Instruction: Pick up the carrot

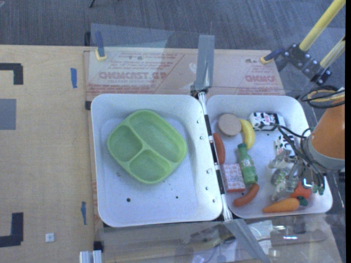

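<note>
Carrot [281, 205]: lying at near edge of right bin [321, 204], stalk end partly hidden by claw [303, 186] just above; claw's finger state indiscernible amid clutter.

The arm [329, 138] has a wide orange band with a grey part under it. Dark cables loop near the wrist. The gripper [285, 174] is made of shiny metal parts with black pieces, and its shape looks blurred.
</note>
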Controlling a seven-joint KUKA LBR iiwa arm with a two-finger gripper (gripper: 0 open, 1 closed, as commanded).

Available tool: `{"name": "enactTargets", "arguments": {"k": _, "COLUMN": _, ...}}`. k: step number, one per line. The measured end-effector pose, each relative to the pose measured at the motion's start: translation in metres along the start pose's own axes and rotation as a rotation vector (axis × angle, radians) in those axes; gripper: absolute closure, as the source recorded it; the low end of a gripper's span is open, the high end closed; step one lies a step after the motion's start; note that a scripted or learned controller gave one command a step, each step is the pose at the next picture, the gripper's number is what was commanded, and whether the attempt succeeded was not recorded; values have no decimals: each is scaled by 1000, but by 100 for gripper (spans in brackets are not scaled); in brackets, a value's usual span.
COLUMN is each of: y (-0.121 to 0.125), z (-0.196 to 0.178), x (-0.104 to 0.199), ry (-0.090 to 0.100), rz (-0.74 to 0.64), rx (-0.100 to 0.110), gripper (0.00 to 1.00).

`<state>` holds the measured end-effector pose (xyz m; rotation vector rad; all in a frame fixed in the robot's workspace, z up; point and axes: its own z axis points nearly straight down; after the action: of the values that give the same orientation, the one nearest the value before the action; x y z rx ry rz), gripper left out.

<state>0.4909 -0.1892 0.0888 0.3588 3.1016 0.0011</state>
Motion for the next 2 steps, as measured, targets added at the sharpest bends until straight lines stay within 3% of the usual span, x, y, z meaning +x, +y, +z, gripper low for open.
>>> {"name": "enactTargets", "arguments": {"k": 1, "y": -28, "z": 0, "x": -5, "ry": -6, "rz": -65, "rx": -3, "gripper": 0}}
{"name": "enactTargets", "arguments": {"k": 2, "y": -30, "z": -7, "x": -2, "ry": 4, "rz": -62, "rx": -3, "gripper": 100}}
